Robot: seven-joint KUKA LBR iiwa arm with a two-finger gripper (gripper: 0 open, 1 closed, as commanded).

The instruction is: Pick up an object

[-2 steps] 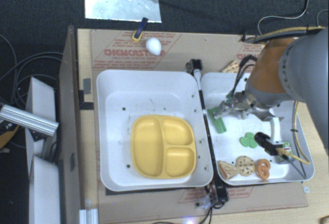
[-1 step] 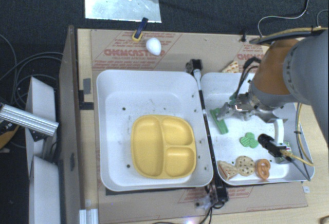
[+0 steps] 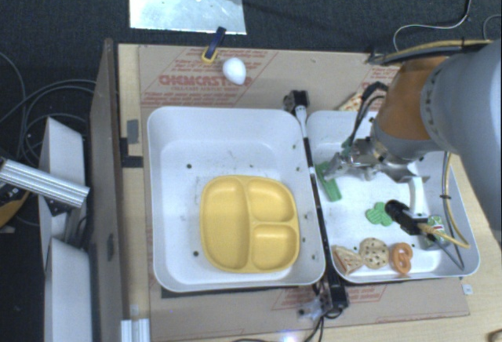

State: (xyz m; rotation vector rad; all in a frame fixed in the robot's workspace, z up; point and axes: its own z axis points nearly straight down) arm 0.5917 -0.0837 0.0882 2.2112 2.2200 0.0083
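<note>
My gripper (image 3: 339,168) hangs low over the left part of the right bin (image 3: 463,266), on the grey arm that reaches in from the right. A green stick-shaped piece (image 3: 330,187) lies just below and left of it, against the bin's left wall; I cannot tell whether they touch. A second green piece (image 3: 380,214) lies mid-bin. Along the front wall lie a pale cracker (image 3: 347,258), a brown cookie (image 3: 375,252) and an orange pretzel (image 3: 401,257).
The left bin (image 3: 180,136) holds a yellow divided plate (image 3: 251,223) in its front half. A white ball (image 3: 234,70) and a small blue-and-yellow item (image 3: 212,46) lie on the cardboard behind the bins. A black divider (image 3: 310,168) runs between the bins.
</note>
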